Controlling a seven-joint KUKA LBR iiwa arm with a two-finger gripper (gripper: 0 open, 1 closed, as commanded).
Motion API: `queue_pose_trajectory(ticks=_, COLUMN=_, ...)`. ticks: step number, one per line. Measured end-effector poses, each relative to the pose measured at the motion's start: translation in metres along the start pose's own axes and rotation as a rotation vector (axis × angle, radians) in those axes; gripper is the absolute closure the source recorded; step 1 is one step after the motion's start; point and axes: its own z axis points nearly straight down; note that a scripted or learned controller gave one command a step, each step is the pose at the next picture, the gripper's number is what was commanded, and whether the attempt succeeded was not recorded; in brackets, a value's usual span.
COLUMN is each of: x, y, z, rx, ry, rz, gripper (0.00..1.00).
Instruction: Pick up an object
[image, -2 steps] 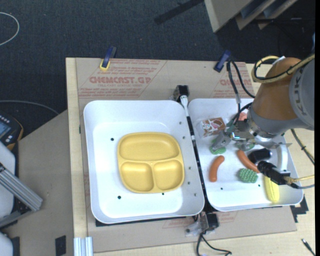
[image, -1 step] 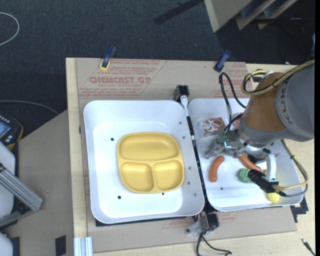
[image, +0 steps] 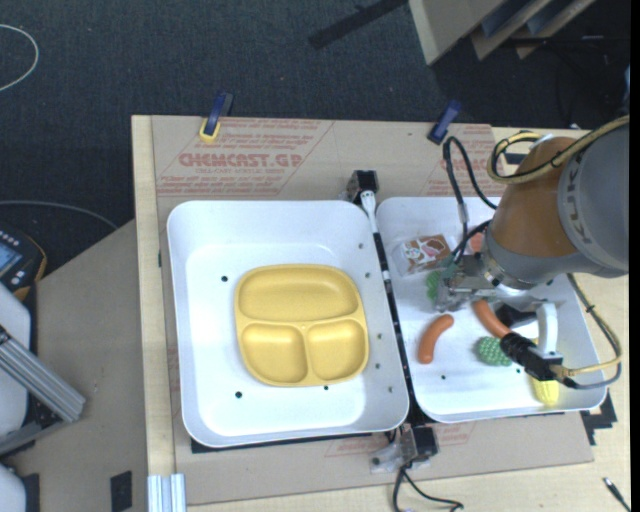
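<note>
My gripper (image: 462, 287) is low over the middle of the right bin (image: 450, 395), under the grey and orange arm (image: 545, 215). Just left of it lies a small green item (image: 435, 284), partly hidden by the gripper. A clear snack packet (image: 424, 252) lies behind that. An orange-red sausage (image: 433, 338) lies in front of the gripper, apart from it. A second orange sausage (image: 489, 317) sits to the right, beside a green knobbly piece (image: 490, 350). A yellow item (image: 547, 390) rests at the bin's front right corner.
The left bin (image: 195, 300) holds a yellow three-part plate (image: 300, 322). Black cables (image: 540, 360) trail from the wrist across the right bin's right side. Clamps (image: 212, 118) hold the cardboard base at the back edge.
</note>
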Motion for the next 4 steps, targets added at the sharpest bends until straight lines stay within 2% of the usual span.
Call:
queue_pose_trajectory(ticks=1, x=0.000, y=0.000, z=-0.064, rx=-0.007, ry=-0.002, rz=-0.003, gripper=1.00)
queue_pose_trajectory(ticks=2, x=0.001, y=0.009, z=-0.111, rx=-0.007, ry=-0.002, rz=-0.004, gripper=1.00)
queue_pose_trajectory(ticks=3, x=0.001, y=0.010, z=-0.131, rx=-0.006, ry=-0.002, rz=-0.004, gripper=1.00)
queue_pose_trajectory(ticks=4, x=0.057, y=0.005, z=-0.137, rx=0.000, ry=0.002, rz=-0.008, gripper=1.00)
